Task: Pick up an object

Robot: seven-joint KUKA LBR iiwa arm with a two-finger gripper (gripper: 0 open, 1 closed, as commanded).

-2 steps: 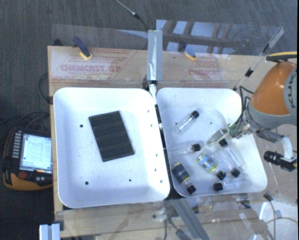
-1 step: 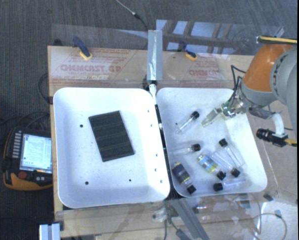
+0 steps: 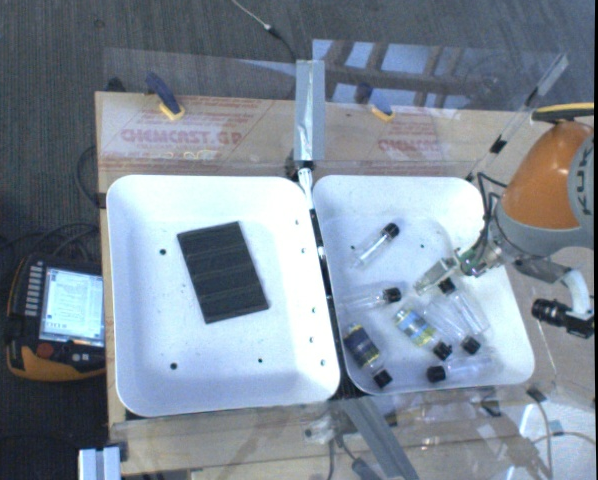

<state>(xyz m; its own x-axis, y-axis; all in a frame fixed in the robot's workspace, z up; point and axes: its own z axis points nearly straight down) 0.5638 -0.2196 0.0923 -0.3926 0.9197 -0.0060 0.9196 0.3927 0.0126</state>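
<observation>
The right bin (image 3: 499,358) holds several small clear vials with black caps. One vial (image 3: 376,243) lies slantwise near the bin's middle top, and a short one (image 3: 390,295) lies below it. A vial with a blue label (image 3: 414,325) sits lower, beside a dark-wrapped vial (image 3: 359,345). My gripper (image 3: 437,275) reaches in from the right and hangs low over the bin's right half, just above and right of the blue-labelled vial. Nothing shows clearly in its grasp. A black ribbed rectangular pad (image 3: 222,271) lies in the left bin (image 3: 139,368).
The grey arm with its orange band (image 3: 544,183) fills the right side above the bin rim. More capped vials (image 3: 442,350) cluster near the right bin's front edge. A grey post (image 3: 309,113) stands behind the bins' divide. An orange handheld pendant (image 3: 54,318) lies on the floor at left.
</observation>
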